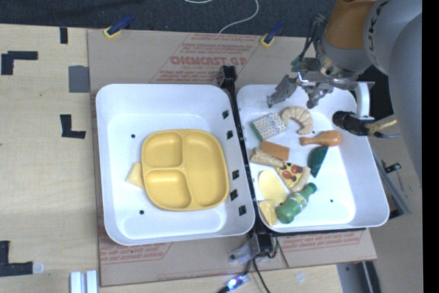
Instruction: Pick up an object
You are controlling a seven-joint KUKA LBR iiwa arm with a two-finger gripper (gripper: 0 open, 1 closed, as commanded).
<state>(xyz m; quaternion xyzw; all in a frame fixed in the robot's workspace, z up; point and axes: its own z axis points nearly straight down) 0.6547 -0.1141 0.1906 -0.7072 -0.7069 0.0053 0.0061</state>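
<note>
- Nearest the lower edge: green bottle (295,204) lying tilted in the right bin (357,206), its base touching a pale yellow slice (270,185); a pizza wedge (294,173) lies just above it.
- Mid right bin: dark green pepper (317,160) beside the pizza wedge; orange-brown block (275,150) to their left; orange carrot piece (321,139) near the far-right wall.
- Far part of right bin: croissant (299,118) beside a checked packet (268,125); both lie on the bin floor, ungrasped.
- Gripper (297,94): positioned above the far edge of the right bin, just beyond the croissant; fingers spread apart; nothing between them.
- Left bin (116,147): yellow divided tray (185,169) at centre; a pale yellow wedge (134,176) protrudes from under its left rim.
</note>
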